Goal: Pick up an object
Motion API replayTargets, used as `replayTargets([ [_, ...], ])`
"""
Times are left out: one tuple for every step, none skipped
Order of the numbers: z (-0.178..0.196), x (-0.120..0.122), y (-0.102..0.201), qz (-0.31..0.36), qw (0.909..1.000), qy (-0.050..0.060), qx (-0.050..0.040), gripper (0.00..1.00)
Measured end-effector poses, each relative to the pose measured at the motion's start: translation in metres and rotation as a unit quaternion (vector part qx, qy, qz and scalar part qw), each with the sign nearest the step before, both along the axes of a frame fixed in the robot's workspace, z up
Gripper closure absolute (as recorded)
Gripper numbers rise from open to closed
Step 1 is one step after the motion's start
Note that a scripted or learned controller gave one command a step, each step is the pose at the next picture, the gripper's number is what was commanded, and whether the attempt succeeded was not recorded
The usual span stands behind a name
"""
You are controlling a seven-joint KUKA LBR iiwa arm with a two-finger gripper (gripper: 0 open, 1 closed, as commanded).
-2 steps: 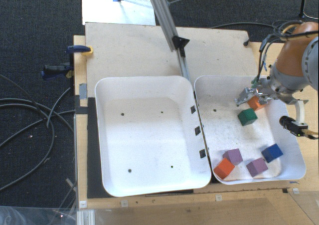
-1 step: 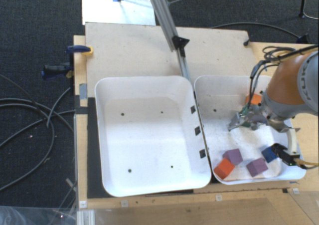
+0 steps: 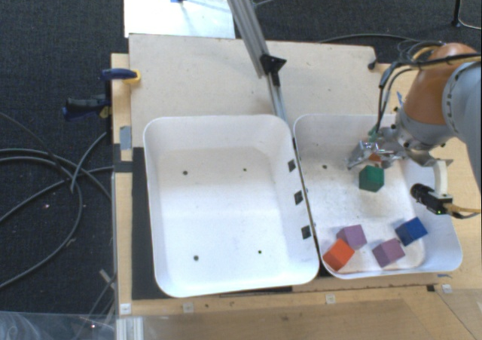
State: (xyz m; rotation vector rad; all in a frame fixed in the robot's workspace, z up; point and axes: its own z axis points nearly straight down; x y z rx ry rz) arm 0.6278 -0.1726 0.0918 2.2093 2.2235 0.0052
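One green cube (image 3: pixel 371 179) sits just below my gripper (image 3: pixel 367 154) — nearly touching; whether I'm clenched or released, I can't tell

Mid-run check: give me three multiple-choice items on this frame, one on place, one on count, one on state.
1. The small green cube lies in:
A. the left white bin
B. the right white bin
C. on the bare bench

2. Purple cubes near the right bin's front edge:
A. one
B. two
C. four

3. The two-finger gripper is:
A. just above the green cube
B. over the left bin
C. beside the orange cube

Key: 1 B, the cube sits among the right bin's contents. 2 B, cubes at and. 3 A, its metal fingers sit directly over the cube.
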Motion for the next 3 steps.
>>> replayTargets([
  [-0.001, -0.044, 0.030, -0.002, 1.0000, 0.004, 0.0017, 0.00],
  [0.010, -0.041, 0.028, -0.001, 1.0000, 0.002, 0.0012, 1.00],
  [0.102, -0.089, 0.102, 0.002, 1.0000, 0.002, 0.0027, 1.00],
])
